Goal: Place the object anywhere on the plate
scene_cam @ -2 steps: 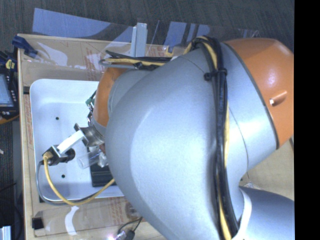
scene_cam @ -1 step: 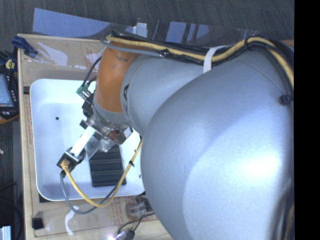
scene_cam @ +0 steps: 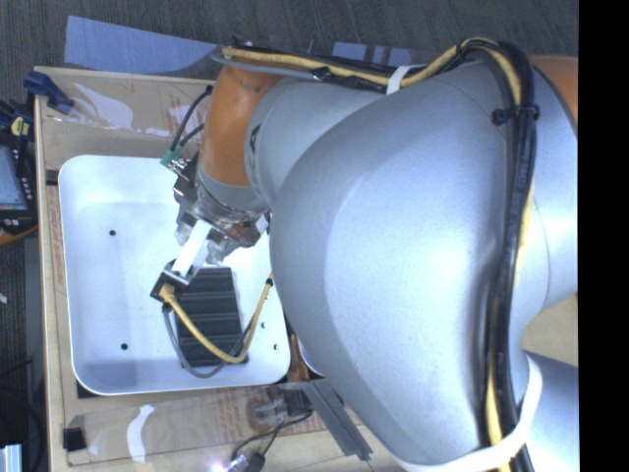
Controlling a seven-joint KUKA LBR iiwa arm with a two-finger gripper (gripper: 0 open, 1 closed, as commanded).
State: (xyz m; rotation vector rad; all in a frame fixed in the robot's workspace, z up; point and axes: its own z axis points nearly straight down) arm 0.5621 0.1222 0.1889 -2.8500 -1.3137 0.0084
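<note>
My gripper (scene_cam: 218,226) hangs low over the right half of the left white bin (scene_cam: 88,264), below the orange band (scene_cam: 231,116) of the wrist. The wrist body covers the gripper from above. The bulky grey arm (scene_cam: 413,264) fills the right and middle of the camera view and hides the right bin and whatever lies under it.
The left bin's floor shows bare white with a few small dark dots (scene_cam: 112,232). The wooden bench (scene_cam: 108,106) frames the bin. A black device (scene_cam: 15,180) sits at the far left edge, and loose cables and a bracket (scene_cam: 275,411) lie at the front.
</note>
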